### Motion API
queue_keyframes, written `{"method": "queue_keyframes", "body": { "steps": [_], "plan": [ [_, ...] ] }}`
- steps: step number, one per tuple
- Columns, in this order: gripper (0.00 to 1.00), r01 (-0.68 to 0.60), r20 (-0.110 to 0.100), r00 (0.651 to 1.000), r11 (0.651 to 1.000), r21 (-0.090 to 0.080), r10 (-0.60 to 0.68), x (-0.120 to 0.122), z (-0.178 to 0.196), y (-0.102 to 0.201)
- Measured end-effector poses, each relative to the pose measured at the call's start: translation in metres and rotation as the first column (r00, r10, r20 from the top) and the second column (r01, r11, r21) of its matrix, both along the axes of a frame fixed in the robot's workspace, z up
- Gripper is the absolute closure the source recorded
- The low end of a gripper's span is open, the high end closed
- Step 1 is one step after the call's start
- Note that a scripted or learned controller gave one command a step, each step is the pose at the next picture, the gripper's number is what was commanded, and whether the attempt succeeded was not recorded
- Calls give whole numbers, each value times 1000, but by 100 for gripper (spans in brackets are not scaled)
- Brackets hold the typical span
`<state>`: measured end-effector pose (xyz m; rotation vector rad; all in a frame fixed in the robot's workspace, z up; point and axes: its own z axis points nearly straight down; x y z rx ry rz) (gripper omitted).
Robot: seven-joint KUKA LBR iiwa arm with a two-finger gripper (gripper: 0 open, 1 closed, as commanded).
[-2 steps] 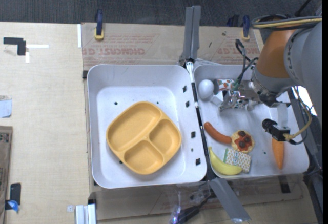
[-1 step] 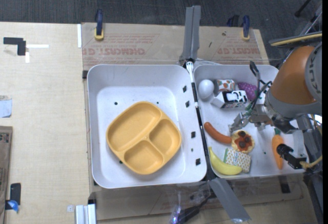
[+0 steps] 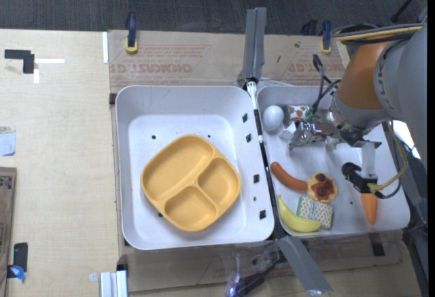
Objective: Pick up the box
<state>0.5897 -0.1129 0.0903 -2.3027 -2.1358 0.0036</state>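
A small box (image 3: 297,112) with white, green and red print lies at the back of the right bin (image 3: 401,217), next to a white egg (image 3: 272,117). My gripper (image 3: 312,136) hangs just in front of the box, its metal fingers (image 3: 296,139) spread apart with nothing between them. The wrist hides the box's right end. The grey arm with its orange band (image 3: 360,75) reaches in from the right.
Also in the right bin are a hot dog (image 3: 289,177), a pizza slice (image 3: 322,187), a banana (image 3: 296,219), a patterned green block (image 3: 317,212) and a carrot (image 3: 368,207). The left bin (image 3: 136,112) holds a yellow divided plate (image 3: 190,182).
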Motion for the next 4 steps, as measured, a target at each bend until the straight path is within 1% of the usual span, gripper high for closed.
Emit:
{"method": "queue_keyframes", "body": {
  "steps": [1, 2, 3, 4],
  "plan": [
    [0, 186, -2, 983, 983, 1, -186, -59, 14, -31],
    [0, 155, -1, 988, 988, 0, -155, -57, 107, 34],
    [0, 14, 10, 1000, 1000, -2, -14, 30, 26, -6],
    [0, 67, -24, 997, 998, 15, -67, 61, 12, -72]
  ]
}}
